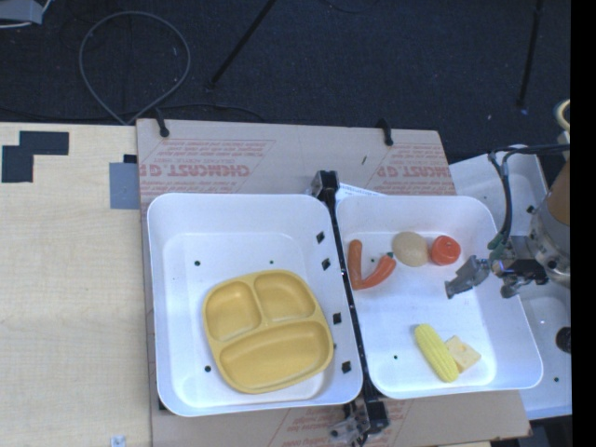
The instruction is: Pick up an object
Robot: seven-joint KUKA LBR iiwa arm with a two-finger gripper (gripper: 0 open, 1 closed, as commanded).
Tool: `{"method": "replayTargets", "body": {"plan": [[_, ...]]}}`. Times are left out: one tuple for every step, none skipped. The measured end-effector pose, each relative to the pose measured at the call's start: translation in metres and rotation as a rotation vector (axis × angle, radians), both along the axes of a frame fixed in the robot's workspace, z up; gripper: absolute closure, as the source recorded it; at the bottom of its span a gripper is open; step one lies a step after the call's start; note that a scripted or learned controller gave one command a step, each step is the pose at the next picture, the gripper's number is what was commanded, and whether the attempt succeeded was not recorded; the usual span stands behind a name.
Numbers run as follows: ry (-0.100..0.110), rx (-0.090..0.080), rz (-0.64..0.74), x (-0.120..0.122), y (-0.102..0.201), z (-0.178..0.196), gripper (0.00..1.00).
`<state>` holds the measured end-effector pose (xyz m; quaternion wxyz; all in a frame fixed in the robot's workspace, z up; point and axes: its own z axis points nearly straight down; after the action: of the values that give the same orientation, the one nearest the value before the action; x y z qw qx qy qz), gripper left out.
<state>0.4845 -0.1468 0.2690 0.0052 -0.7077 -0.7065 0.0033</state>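
One short reach off at eleven o'clock from the gripper (463, 282), whose jaws stand apart on nothing, sits the red tomato (445, 250).

We see two white bins side by side. The left bin (177, 250) holds a yellow divided plate (267, 331). The right bin (507, 343) holds an orange sausage (376, 273) beside a red strip (355, 259), a beige ball (409, 248) touching a red tomato (445, 250), and a corn cob (435, 351) against a cheese wedge (463, 353). The gripper (463, 282) hangs at the right bin's right side.
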Motion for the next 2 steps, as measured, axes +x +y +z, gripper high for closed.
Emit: {"method": "replayTargets", "body": {"plan": [[-0.008, -0.002, 0.002, 0.002, 0.0, 0.004, 0.0], [-0.004, 0.0, 0.002, 0.003, -0.004, -0.04, 0.0]]}}
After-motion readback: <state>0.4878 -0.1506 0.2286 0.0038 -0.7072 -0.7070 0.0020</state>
